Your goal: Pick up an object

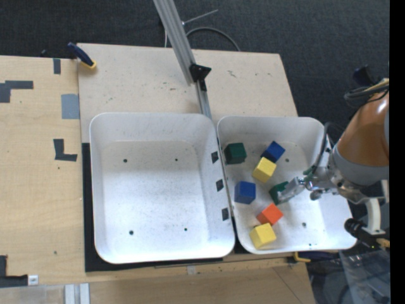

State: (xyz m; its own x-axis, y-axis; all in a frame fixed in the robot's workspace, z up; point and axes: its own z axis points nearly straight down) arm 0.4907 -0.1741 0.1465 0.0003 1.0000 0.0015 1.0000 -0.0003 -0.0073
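Note:
The right bin (313, 128) holds several small blocks. A dark green cube (235, 152) lies at its back left, with a blue cube (274, 150) and a yellow cube (264, 168) to its right. Another blue cube (245, 192) sits by the left wall. An orange-red cube (271, 214) and a second yellow cube (262, 234) lie near the front. My gripper (288, 192) reaches in from the right, low over the bin's middle. Its tip sits against a small dark green block (278, 189). Whether that block is gripped cannot be made out.
The left bin (101, 170) stands beside the right one, sharing a middle wall. A slanted metal rail (177, 30) runs down from the top to the bins' back edge. The arm's orange band (370, 132) hangs over the right bin's right rim.

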